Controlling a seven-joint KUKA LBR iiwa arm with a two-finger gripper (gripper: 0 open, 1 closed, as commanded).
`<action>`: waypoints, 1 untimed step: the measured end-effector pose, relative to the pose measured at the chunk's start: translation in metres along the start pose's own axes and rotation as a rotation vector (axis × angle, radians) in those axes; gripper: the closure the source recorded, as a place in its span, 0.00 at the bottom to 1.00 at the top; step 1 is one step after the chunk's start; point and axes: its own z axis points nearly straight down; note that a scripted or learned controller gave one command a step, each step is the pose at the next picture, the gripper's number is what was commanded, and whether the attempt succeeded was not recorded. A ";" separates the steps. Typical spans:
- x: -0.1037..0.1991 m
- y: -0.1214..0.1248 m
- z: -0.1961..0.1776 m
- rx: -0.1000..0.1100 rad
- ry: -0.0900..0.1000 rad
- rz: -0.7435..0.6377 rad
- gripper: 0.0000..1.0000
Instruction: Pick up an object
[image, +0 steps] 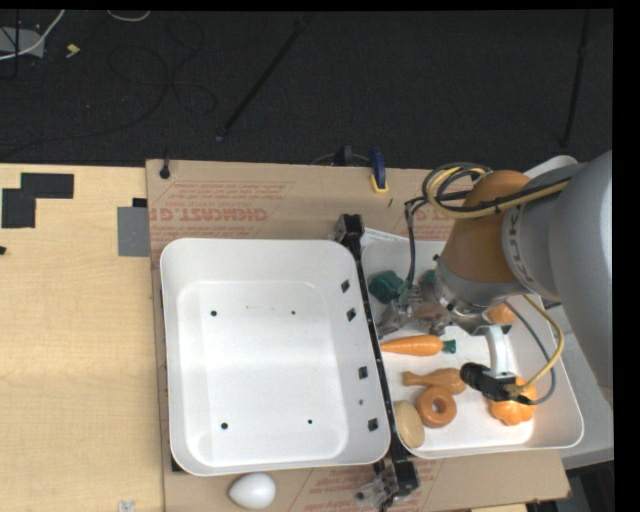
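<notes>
Closest to the lens is my own arm (585, 250), the big grey lump coming in from the right with the orange band above the wrist; it's bent down over the right bin (556, 432). Next in size is the left bin (260, 370), well away from where I'm working. The right bin is where all the pickable stuff is.

So my gripper (420, 308) sits low in the upper part of that bin, with a green toy (384, 288) just beside it on the far side and a carrot (412, 347) just beside it on the near side; honestly can't tell from up here whether it's open or closed, and I see nothing held in it. I'd call this the reach-down step, grasp not yet made.

Further toward the front there's a tan lumpy toy (436, 379), a brown ring (437, 407), a beige oval (408, 425) against the bin's left wall and a small orange piece (512, 411); a white egg (251, 490) lies outside the bins on the cardboard (250, 205).

Next move, I reckon: centre over the carrot, line up across its narrow width, drop, close, lift straight up; it's rounded and tapered, so it could roll or squirt out.
</notes>
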 end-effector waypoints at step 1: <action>0.001 0.039 -0.003 -0.006 -0.003 0.001 0.00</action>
